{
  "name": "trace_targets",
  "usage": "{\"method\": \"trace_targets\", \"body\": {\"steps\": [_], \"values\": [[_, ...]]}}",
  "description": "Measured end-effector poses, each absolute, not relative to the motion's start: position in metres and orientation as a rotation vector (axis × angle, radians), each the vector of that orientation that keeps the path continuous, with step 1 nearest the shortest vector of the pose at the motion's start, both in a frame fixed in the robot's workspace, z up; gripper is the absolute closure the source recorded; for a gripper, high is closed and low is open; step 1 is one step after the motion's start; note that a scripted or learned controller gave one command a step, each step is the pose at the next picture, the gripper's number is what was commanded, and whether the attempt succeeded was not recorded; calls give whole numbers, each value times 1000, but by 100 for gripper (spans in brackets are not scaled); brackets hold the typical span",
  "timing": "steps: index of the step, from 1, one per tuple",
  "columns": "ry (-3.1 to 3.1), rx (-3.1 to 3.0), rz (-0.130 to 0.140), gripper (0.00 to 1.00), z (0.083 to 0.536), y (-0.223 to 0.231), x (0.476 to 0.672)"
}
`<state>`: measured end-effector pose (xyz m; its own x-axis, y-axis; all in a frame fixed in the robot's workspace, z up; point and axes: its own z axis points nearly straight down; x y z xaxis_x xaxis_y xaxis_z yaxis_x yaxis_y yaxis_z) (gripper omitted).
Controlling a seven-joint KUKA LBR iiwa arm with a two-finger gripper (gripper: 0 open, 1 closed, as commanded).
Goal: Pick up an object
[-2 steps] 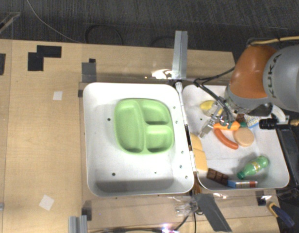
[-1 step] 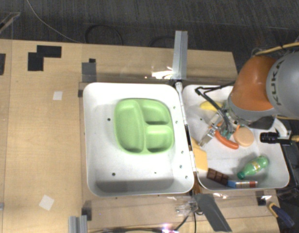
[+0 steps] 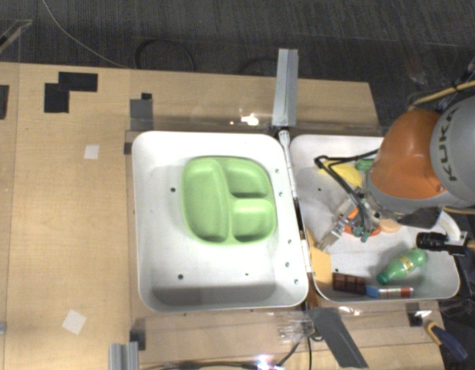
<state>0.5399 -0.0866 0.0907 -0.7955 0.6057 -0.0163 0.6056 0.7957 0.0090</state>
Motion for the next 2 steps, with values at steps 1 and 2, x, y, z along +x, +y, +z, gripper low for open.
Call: {"method": "trace_targets", "body": {"steps": [1, 2], "values": [[2901, 1243, -3, 0, 90, -87, 638], [2813, 1367, 8, 0, 91, -90, 546]]}}
